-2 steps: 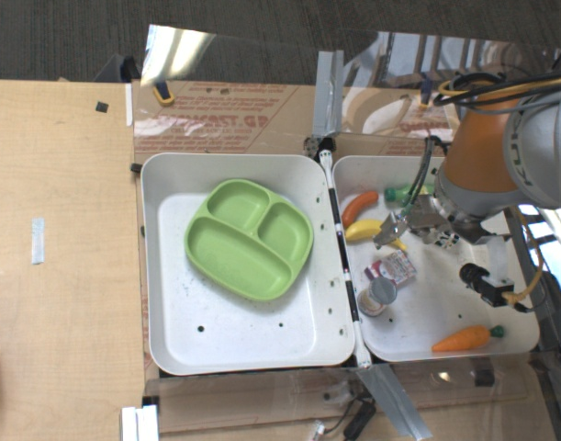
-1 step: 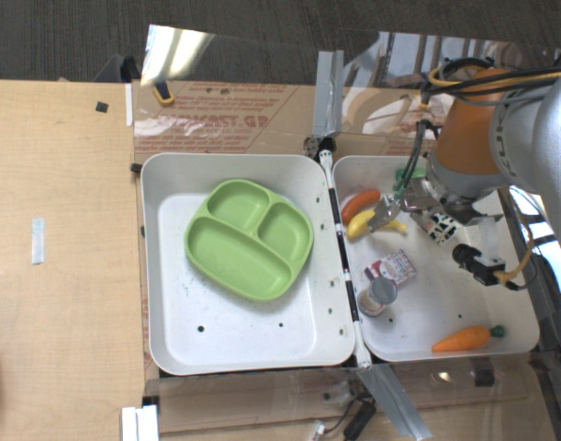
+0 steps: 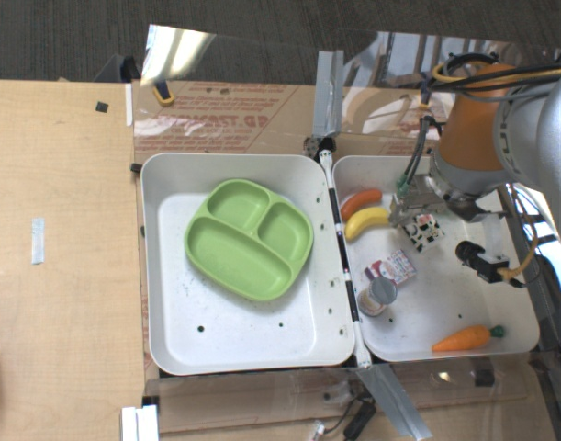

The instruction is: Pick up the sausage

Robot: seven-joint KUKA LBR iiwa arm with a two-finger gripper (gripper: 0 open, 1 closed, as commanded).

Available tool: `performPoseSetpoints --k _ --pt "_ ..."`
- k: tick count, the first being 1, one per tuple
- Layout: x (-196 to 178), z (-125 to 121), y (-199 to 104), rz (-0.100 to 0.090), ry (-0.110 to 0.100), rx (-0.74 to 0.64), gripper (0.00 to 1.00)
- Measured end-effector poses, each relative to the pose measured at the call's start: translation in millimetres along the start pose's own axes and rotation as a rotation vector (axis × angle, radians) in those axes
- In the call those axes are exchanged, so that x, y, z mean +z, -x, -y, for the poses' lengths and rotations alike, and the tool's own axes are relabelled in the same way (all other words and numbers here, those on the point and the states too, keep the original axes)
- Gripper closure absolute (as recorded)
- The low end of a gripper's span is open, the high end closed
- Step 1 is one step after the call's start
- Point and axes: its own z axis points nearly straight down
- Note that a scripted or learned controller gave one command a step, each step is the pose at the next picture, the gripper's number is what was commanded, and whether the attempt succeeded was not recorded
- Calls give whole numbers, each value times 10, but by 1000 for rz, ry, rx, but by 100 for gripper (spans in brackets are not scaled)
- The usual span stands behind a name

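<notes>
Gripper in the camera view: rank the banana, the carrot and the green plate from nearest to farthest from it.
From the gripper:
1. Banana, just to its left in the right bin.
2. Carrot, at that bin's front edge.
3. Green plate, in the left bin.

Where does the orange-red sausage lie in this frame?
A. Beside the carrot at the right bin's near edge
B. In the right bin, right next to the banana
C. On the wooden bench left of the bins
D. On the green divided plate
B: the sausage lies in the right bin, against the banana, near its far-left corner.
</notes>
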Motion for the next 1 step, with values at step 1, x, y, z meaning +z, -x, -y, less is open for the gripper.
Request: performPoseSetpoints --k 1 --pt "3 4 -4 -1 -2 0 0"
